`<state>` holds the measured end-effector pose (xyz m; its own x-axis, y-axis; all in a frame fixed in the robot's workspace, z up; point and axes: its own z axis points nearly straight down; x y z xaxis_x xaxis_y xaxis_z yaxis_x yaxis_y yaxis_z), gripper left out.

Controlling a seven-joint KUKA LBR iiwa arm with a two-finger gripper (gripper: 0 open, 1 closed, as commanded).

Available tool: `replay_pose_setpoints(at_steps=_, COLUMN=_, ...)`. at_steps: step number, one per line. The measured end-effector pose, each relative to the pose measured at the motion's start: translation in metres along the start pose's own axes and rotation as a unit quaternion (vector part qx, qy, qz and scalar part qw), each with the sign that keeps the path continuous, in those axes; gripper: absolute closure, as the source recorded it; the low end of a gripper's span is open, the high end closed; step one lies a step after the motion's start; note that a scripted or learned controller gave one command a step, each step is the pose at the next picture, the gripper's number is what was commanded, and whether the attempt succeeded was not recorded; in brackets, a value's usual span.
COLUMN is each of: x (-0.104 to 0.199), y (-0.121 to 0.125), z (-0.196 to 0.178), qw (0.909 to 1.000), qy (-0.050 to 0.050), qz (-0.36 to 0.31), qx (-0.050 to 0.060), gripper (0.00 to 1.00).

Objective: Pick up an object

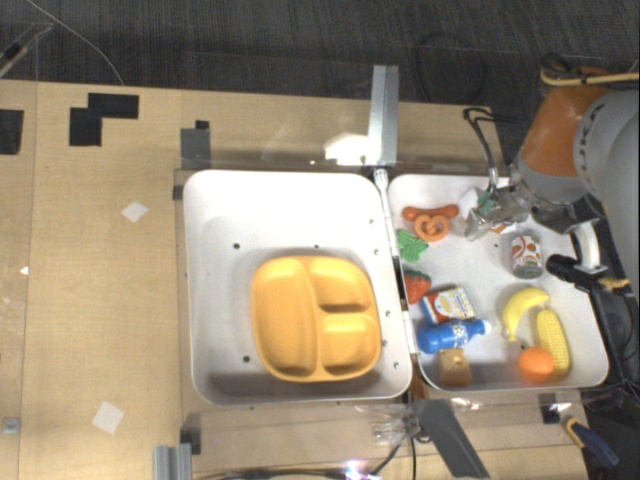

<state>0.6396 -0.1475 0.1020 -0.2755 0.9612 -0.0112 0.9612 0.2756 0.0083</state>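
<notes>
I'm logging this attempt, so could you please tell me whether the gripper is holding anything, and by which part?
It cannot be told: the gripper is low in the right bin, but the view is too unclear to show anything between its fingers.

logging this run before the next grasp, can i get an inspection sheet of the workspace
surface: wooden bench bearing two white bins, left bin, right bin
job's things: right bin holds banana, corn, orange, blue bottle, can, pretzel toy, green toy
clutter: yellow tray in left bin
grippers: hand low over right bin's far edge, fingers unclear
cables: black cable near arm
surroundings: dark floor beyond bench
</notes>
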Motion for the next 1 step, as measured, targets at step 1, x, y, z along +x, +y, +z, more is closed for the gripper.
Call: replay_pose_setpoints(at_steps=1, x=0.0809, y=-0.0333, z=-0.0894, qw=0.9994, qy=0.004, qz=0.034, qx=-0.003, gripper=1.0)
